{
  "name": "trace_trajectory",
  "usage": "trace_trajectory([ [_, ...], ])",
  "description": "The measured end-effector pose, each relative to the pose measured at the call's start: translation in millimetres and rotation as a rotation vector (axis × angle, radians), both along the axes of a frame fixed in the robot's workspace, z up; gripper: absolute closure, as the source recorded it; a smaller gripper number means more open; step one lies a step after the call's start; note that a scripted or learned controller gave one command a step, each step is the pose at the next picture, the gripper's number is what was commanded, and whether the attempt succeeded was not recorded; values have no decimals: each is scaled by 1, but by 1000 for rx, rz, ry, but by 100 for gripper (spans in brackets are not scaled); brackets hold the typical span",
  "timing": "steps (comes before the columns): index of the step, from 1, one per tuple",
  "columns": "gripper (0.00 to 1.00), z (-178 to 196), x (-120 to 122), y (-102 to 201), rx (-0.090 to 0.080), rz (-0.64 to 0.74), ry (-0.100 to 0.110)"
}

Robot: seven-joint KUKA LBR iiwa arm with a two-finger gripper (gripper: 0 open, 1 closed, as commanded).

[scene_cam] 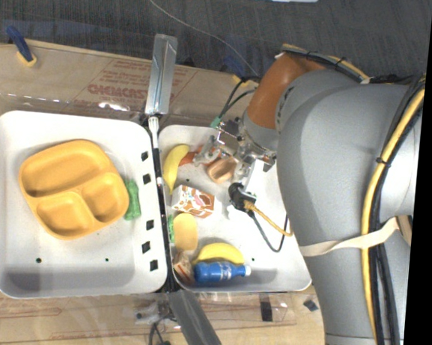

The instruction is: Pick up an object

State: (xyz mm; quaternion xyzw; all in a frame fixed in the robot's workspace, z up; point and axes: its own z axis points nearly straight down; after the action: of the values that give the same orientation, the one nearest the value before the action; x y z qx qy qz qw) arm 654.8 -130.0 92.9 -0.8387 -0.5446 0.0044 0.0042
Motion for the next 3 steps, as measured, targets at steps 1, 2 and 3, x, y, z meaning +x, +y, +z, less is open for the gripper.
trace_trajectory([
  [1, 0, 0, -8, 36, -6, 6, -8],
  [2, 0, 0, -8, 36, -6, 7, -8],
  [3, 100, 7, -8, 39, -1, 14, -1],
])
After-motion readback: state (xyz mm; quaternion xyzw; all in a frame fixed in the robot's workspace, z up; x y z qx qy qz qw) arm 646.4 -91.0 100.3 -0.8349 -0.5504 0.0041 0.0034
